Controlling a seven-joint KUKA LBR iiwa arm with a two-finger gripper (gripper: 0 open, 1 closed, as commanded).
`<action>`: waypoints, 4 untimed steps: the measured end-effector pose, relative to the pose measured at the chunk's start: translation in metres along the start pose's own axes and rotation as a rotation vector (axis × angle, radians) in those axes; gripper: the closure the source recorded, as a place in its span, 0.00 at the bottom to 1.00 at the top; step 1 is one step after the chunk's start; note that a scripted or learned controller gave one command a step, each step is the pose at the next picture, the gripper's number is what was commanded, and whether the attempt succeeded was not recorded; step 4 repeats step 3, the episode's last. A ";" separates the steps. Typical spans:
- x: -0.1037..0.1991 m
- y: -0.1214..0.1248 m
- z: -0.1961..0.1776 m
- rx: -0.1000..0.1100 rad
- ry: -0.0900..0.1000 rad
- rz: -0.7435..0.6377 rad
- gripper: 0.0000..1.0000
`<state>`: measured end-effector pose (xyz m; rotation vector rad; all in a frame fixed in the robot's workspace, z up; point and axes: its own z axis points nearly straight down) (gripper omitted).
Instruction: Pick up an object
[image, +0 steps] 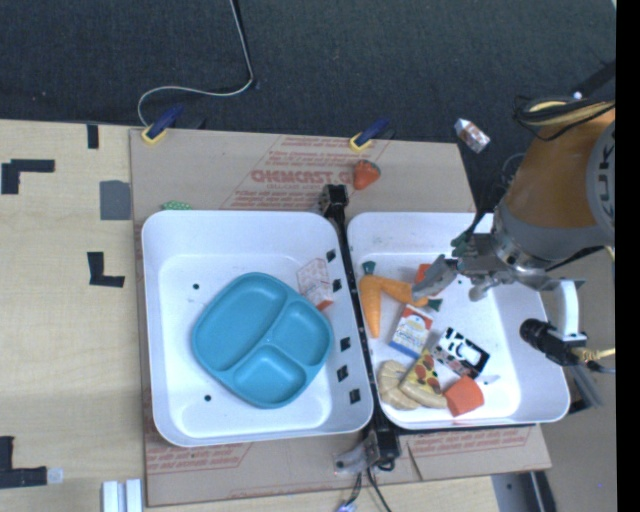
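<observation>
In the right half of the frame, the right-hand bin (530, 400) holds all the loose pieces, and the arm's tool (440, 272) hangs low over its upper middle. From where I stand I cannot tell whether it is released or clenched; nothing is plainly caught in it. The nearest candidate is the toy carrot (372, 303), just left of and a little below the tool, its long axis running roughly top to bottom of the frame with the green stub uppermost. A second orange piece (398, 291) lies across it, reaching toward the tool. I judge the coming move turns on a short shift leftward and down.

Counting the rest: one small carton (411, 331), one black-and-white card (464, 351), one pizza slice (424, 375), one banana-like piece (400, 392), one red block (464, 396). The left-hand bin (165, 300) holds one blue divided plate (262, 339) and one small printed packet (316, 280). One strawberry-like toy (366, 175) sits on the bench (60, 330) above the bins.
</observation>
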<state>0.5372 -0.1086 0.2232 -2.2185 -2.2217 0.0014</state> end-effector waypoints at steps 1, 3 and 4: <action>-0.021 0.004 0.137 -0.005 -0.001 0.000 0.00; -0.013 0.081 0.127 -0.007 -0.005 0.001 1.00; -0.013 0.081 0.127 -0.007 -0.005 0.001 1.00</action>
